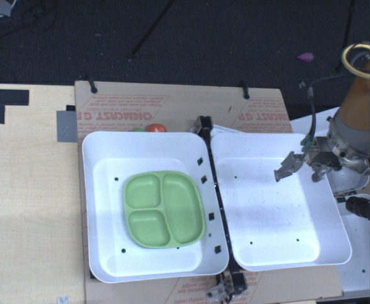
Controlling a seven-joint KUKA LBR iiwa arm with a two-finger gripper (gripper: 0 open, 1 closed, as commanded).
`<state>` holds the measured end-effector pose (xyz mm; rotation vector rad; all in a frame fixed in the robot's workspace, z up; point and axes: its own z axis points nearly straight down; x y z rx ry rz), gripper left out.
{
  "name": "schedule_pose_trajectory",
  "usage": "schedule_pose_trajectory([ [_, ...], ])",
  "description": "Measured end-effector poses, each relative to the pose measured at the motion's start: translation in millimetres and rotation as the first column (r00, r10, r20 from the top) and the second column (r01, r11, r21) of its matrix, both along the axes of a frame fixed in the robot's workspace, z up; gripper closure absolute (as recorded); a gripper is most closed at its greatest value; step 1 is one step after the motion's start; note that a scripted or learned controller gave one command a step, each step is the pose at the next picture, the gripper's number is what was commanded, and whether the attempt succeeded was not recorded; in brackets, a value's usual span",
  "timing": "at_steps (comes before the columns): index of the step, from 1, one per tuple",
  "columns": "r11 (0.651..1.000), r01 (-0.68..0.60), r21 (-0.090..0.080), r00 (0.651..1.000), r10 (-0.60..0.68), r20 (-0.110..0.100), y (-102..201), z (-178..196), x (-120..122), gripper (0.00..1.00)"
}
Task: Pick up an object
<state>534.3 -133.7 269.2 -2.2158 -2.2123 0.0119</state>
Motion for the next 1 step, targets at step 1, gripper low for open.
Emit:
schedule_pose_trajectory([
  [1, 1.000, -0.002, -0.002, 1.000, 0.002, 0.011, -0.1, 5.4, 1.9, 0.00],
])
